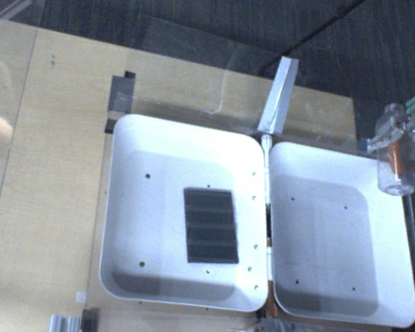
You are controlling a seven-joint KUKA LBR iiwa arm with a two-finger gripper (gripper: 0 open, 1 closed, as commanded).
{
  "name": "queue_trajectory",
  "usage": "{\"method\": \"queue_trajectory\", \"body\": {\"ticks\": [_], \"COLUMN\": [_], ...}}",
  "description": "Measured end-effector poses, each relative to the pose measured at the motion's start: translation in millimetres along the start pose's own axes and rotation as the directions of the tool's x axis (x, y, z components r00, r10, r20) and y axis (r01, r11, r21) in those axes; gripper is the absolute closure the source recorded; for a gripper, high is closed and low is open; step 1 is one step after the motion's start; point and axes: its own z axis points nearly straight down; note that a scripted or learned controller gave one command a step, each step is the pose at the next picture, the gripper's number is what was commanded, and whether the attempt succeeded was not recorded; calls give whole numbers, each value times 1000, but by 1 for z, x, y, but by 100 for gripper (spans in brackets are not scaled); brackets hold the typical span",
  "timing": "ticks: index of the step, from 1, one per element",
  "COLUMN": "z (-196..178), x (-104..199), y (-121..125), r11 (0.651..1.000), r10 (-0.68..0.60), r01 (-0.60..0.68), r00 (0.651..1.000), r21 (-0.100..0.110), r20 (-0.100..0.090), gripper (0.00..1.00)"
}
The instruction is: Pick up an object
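Camera view: gripper gripping clear cup

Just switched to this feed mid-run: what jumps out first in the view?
A dark grey ribbed rectangular slab lies flat near the middle of the left white bin, slightly askew. The gripper hangs at the far right corner of the right white bin, over its rim, with a clear, orange-tinged piece at its tip. It is well away from the slab.

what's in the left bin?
One dark ribbed slab lying flat near the middle of the left bin, on the white floor. What's underneath the slab is covered.
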Motion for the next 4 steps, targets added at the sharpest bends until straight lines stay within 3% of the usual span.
{"method": "queue_trajectory", "body": {"ticks": [1,2,3,4], "z": [64,119,151,155], "x": [58,11,2,-7], "y": [-71,-29,-20,-19], "r11": [981,1000,1000,996], "r10": [194,28,23,-91], "r01": [-194,-28,-23,91], "r00": [981,1000,1000,996], "r21": [1,-1,-1,-12], "r20": [-1,1,2,8], "gripper": [0,0,0,0]}}
